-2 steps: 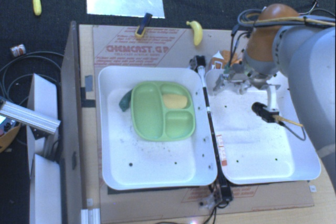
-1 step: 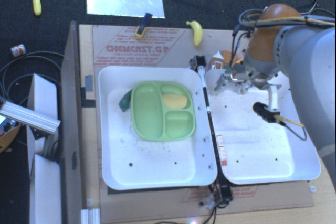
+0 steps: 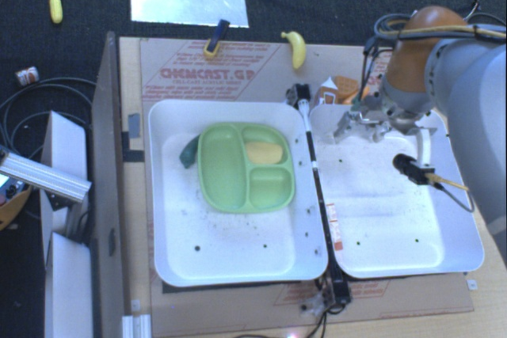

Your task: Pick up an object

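1. Nearest cam: view-left bin, near rim. It holds a green plate w/ a yellow piece in the far-right compartment. A dark green thing touches the plate's left edge.
2. Gripper sits over the far end of the view-right bin. Fingers look apart, nothing btwn.
3. Closest candidate: orange thing, just beyond the gripper at the bin's far-left corner. Can't tell if it's inside the rim.
4. Yellow piece lies view-left of the gripper, across the bins' shared edge. Long axis runs left-right.

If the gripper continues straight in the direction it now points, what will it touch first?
Probably the bare floor of the right bin, near its far left corner. The gripper seems to point downward there, though depth is unclear.
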Controlling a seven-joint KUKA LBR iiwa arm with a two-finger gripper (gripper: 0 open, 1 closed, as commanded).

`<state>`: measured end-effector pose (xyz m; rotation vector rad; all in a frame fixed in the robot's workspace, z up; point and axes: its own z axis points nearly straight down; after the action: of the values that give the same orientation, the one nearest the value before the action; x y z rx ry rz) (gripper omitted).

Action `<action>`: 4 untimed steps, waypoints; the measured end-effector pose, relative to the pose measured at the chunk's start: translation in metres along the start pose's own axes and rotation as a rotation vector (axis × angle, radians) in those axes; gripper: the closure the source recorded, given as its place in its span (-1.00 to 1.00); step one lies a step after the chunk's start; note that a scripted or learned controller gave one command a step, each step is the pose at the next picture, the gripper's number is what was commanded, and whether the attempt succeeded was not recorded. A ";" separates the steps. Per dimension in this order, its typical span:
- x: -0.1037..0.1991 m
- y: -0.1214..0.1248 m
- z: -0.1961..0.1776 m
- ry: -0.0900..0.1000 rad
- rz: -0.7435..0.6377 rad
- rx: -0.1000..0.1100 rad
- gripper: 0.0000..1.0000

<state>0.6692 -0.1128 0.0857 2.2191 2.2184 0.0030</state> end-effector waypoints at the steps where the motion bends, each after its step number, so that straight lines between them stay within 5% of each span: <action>1: 0.016 0.000 0.001 0.001 -0.006 0.001 -1.00; 4: 0.006 0.000 0.000 0.001 -0.001 0.000 -1.00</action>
<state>0.6693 -0.1068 0.0855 2.2188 2.2198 0.0036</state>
